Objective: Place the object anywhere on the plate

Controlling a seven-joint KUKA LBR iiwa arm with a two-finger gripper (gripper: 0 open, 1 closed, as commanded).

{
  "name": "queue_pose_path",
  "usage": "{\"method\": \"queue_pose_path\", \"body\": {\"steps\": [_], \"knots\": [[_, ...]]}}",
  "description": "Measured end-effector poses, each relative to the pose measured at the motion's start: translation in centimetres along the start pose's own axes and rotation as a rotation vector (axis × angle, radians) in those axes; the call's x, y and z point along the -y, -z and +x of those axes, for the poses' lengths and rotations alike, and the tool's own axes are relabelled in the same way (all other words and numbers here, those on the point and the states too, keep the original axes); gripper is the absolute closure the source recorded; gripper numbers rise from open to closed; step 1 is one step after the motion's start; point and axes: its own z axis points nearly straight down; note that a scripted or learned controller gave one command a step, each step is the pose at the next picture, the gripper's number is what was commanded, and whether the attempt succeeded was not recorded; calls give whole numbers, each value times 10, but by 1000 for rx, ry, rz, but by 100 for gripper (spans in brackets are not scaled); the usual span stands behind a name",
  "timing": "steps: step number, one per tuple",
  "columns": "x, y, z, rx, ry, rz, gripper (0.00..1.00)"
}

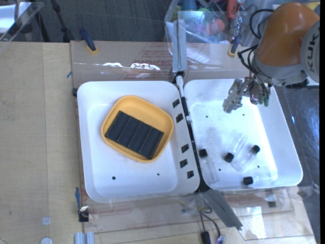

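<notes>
You see the yellow plate [138, 128] sitting in the left bin [96, 177], with a dark ribbed slab [135, 133] lying flat on it. To the right of the plate, across the divider, the right bin [284, 151] holds a clear plastic bottle [242, 154] lying on its side near the front. The gripper [234, 101] hangs above that bin's back part, well apart from the plate and from the bottle.

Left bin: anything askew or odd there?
The yellow plate sits rotated, its corners out of line with the left bin's walls. A dark ridged slab already lies on it. Nothing looks spilled or broken.
</notes>
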Motion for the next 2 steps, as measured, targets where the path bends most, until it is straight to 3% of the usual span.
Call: {"method": "queue_pose_path", "body": {"steps": [1, 2], "knots": [[19, -4, 5, 0, 101, 0, 100], [-20, 0, 5, 5, 251, -1, 100]]}}
